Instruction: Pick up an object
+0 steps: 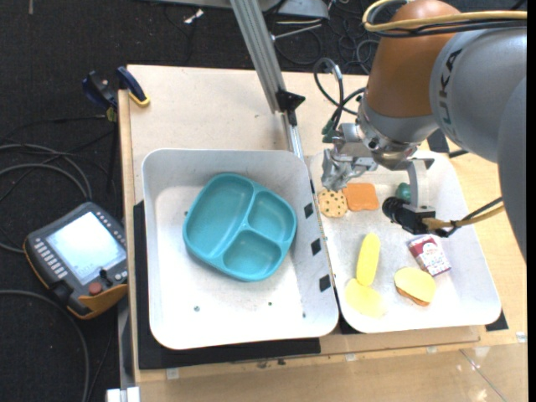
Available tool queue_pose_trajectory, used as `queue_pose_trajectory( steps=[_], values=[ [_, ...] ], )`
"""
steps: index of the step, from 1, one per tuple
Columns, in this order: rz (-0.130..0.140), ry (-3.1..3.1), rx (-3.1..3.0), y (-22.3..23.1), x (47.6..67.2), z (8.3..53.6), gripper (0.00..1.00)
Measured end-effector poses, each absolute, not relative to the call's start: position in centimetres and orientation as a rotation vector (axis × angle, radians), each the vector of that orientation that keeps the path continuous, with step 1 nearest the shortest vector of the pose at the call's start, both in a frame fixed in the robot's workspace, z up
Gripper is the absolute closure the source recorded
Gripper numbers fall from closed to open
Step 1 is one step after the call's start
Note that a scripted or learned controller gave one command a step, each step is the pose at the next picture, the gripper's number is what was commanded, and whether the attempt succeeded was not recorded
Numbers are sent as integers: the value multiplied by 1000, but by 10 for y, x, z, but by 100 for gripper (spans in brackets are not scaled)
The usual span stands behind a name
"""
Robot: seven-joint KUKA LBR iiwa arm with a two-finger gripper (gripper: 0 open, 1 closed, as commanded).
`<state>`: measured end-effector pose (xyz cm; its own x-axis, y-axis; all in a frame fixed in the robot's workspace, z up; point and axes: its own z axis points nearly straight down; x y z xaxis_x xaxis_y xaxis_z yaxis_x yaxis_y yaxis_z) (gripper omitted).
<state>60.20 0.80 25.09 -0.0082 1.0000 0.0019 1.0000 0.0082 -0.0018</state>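
My gripper (337, 177) hangs low at the far corner of the right bin (473, 312), by the wall it shares with the left bin (167, 308). It is just above a chocolate-chip cookie (332, 203). From this slant I cannot tell whether it is released or clenched, and I see nothing caught in it.

The cookie looks like my likeliest target. It is flat, close to the bin wall, and just beside an orange slab (362, 196). I judge I should centre over the cookie alone, come straight down, and close across its width, keeping off the wall and the slab.

Nearer the camera lie a yellow banana-like piece (368, 258), a small red-and-white carton (429, 255) and a sandwich (415, 286). The left bin holds a teal divided plate (240, 226). Both bins sit on a pale wooden bench (201, 107) above dark carpet (50, 40), with cables and a teach pendant (77, 258) off to the side.
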Motion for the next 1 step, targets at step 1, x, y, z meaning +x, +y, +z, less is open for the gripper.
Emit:
queue_pose_trajectory(
  steps=[1],
  values=[
    [0,-2229,-2209,71,590,248,100]
  ],
)
